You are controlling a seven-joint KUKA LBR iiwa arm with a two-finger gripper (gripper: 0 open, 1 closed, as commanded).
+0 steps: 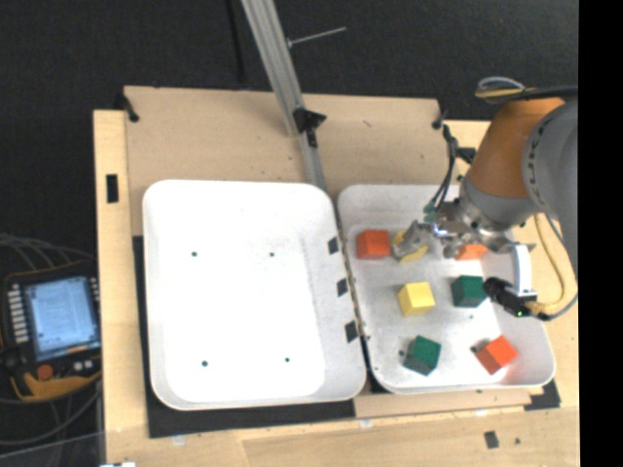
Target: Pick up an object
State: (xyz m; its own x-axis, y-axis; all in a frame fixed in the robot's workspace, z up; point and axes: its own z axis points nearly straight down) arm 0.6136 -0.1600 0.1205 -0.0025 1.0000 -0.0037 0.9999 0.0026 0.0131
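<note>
Two shallow white plastic bins sit side by side on a pale wooden bench [112, 261], their matte walls rounded at the corners; the left bin [238, 290] shows a smooth floor marked by four small dark dots, and the right bin [384, 207] holds a scatter of small blocks. The grey arm with its orange band [506, 159] reaches in from the right, and its two-finger gripper [428, 236] hangs low over the far part of the right bin; whether its fingers are spread or closed cannot be told, and a small yellowish piece [411, 252] shows just at its tip. Just left of that tip lies an orange cube [372, 244], matte and square-edged, close to the bin's left wall. Another orange bit [471, 252] peeks out beside the wrist on the right. Nearer lie a yellow cube [417, 298] and a dark green cube [468, 291], apart from each other, then a second green cube [422, 354] and a tilted orange-red cube [495, 353] near the bin's near wall. A slanted grey metal rail [277, 61] crosses the far bench, and a handheld screen unit [54, 319] rests off the bench at left.
</note>
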